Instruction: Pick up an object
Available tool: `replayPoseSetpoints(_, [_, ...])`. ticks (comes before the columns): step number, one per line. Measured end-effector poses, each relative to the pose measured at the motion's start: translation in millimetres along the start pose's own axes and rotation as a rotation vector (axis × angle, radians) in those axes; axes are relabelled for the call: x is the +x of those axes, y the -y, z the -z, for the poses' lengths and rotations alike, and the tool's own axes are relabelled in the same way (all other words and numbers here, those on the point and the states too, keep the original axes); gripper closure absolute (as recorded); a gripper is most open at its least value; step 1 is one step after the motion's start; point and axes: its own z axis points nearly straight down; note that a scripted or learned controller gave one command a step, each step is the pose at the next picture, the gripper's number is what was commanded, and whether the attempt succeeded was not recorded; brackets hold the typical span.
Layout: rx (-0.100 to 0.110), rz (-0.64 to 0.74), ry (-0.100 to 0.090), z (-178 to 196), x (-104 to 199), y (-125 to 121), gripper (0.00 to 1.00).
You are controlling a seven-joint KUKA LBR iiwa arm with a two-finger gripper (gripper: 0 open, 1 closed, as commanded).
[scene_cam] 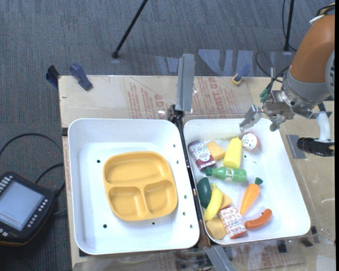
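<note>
The right bin [287, 168] holds several toy foods: a yellow bottle [233, 152], a green bottle [228, 174], a round white and red piece [250, 141], a carrot [249, 198], a banana [213, 203], a red sausage [258, 219], a dark green vegetable [204, 191] and two small printed packets [201, 154] [232, 221]. My gripper [262, 118] hangs above the bin's back edge, just above the round piece. Its two fingers stand spread apart, with nothing between them.
The left bin [85, 151] holds a yellow divided tray [140, 185]. A grey metal post [185, 83] rises between the bins at the back. A tablet pendant [14, 206] lies on the floor at left. Blue clamps [80, 75] grip the bench's back edge.
</note>
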Motion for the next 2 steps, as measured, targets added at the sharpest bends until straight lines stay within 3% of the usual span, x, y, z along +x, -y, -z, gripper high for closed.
replayPoseSetpoints(1, [-0.003, 0.037, 0.003, 13, -52, -2, 0.0])
replayPoseSetpoints(2, [-0.026, 0.191, 0.008, -112, -19, 25, 0.0])
